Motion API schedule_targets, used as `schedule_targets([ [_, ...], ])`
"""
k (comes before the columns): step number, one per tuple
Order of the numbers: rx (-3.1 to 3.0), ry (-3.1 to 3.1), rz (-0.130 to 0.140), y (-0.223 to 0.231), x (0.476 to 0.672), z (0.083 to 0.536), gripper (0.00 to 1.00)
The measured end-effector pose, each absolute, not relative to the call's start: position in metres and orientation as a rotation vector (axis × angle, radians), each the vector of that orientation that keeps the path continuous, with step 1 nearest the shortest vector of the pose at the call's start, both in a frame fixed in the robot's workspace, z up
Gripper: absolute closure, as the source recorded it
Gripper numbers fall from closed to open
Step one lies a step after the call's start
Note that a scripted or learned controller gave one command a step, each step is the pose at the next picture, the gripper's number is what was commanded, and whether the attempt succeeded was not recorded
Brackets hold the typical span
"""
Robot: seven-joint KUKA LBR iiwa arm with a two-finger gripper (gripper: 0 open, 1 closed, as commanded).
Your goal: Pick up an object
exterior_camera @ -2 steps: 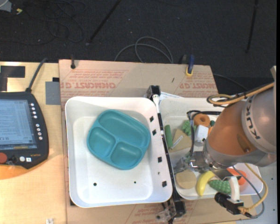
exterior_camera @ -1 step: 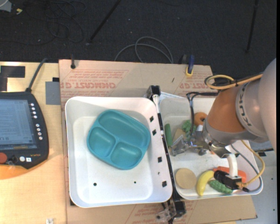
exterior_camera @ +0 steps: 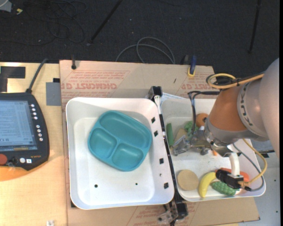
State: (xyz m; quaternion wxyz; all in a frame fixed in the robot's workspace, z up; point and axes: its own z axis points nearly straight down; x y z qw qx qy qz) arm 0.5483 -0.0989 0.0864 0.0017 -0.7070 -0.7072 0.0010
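A: Where's your arm [exterior_camera: 236,114] relative to the right bin [exterior_camera: 259,189]?
B: Over it, gripper [exterior_camera: 186,142] low at its left-centre. Can't tell whether it's closed or spread. Your banana [exterior_camera: 206,183] lies at that bin's front edge, beside a tan disc [exterior_camera: 187,179].

bins [exterior_camera: 73,126]: 2 | teal tray [exterior_camera: 119,140]: 1 | banana [exterior_camera: 205,183]: 1 | tan disc [exterior_camera: 187,179]: 1

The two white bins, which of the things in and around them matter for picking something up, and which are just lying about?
For the job:
- gripper over the right white bin
- yellow plastic banana
- round tan cookie-like disc
- green bumpy vegetable toy

Lying about:
- teal three-compartment plastic plate in the left white bin
- black handheld control pendant
- blue clip
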Motion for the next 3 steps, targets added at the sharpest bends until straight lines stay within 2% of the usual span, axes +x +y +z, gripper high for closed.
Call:
schedule_targets([
  [1, -2.219, -2.218, 0.005, -0.104, 0.526, 0.087, 0.00],
  [2, -2.219, -2.223, 0.000, -0.105, 0.582, 0.087, 0.00],
  [3, -2.205, -2.203, 0.022, -0.124, 0.637, 0.084, 0.00],
])
